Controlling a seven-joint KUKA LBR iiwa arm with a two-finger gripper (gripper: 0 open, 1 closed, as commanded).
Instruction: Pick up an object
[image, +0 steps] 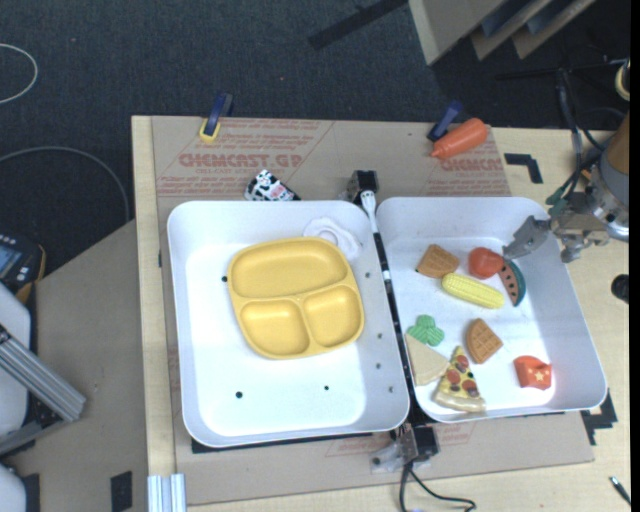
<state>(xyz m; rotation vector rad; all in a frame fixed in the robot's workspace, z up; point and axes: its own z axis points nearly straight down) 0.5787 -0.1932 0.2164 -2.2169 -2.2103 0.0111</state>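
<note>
Nearest candidates for the pick: a red tomato (485, 262) and a watermelon slice (514, 283), just below and to the left of the jaws, touching or nearly touching each other on the floor of the right bin (580, 320). Probably the aim here, judging by how close they lie.

Beyond those, farther left of the jaws: a corn cob (472, 291) beside the slice and a tan cracker (437, 261). Well below the jaws: a waffle piece (483, 340), a green leafy toy (425, 329), a pizza slice (460, 380) and a small red piece (533, 372). Scattered loosely, with gaps that leave room for a finger on either side.

Gripper (547, 243) over the bin's upper right corner, fingers spread apart with nothing between them. Not yet over any toy, so likely an approach.

Far left of the jaws, in the left bin (190, 330): a yellow divided plate (295, 297). Above and left, on the bench outside both bins: an orange carrot (460, 138).
</note>
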